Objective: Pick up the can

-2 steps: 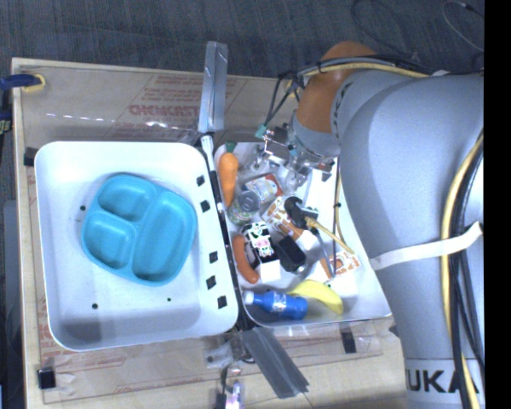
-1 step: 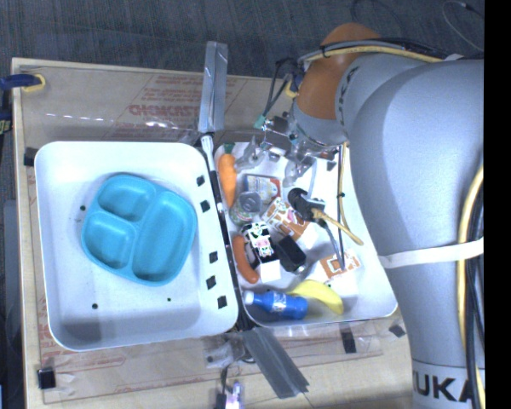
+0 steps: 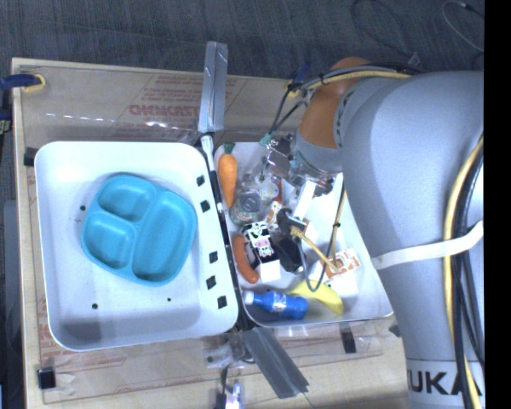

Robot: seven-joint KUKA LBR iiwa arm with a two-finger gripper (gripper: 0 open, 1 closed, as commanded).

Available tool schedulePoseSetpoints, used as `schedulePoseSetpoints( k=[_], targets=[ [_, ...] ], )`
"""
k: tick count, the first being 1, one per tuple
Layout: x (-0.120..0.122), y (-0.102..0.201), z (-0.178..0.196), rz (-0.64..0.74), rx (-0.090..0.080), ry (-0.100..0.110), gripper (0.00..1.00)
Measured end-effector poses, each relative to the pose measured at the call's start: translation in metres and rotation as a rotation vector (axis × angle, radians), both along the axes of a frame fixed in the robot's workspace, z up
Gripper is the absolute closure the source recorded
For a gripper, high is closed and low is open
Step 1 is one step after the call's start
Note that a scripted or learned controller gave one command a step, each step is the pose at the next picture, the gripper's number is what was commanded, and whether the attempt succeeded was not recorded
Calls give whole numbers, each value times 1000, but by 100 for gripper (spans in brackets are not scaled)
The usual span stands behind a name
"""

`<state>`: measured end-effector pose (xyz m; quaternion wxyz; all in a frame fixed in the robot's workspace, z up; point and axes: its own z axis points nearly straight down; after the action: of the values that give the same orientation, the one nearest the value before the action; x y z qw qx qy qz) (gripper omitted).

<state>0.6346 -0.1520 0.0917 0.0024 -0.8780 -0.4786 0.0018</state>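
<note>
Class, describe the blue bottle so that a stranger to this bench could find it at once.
Start at the right white bin, the one that the grey arm reaches into. Go to its near edge, where the blue bottle lies on its side. A yellow banana lies right beside it; the bottle alone there is blue, with a white cap end.

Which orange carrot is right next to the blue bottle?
The lower carrot, lying along the right bin's left wall, ends just above the blue bottle. The other carrot sits up at the bin's top corner.
</note>
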Motion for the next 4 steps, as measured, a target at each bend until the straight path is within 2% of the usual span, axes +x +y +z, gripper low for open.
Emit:
schedulePoseSetpoints(
  k=[1, 2, 3, 4],
  targets=[
    [0, 2, 9, 8, 3, 5, 100],
    [22, 12, 131, -59, -1, -2, 100],
    [-99, 26, 30, -307, -3, -6, 100],
    [-82, -22, 168, -199, -2, -2, 100]
  ],
)
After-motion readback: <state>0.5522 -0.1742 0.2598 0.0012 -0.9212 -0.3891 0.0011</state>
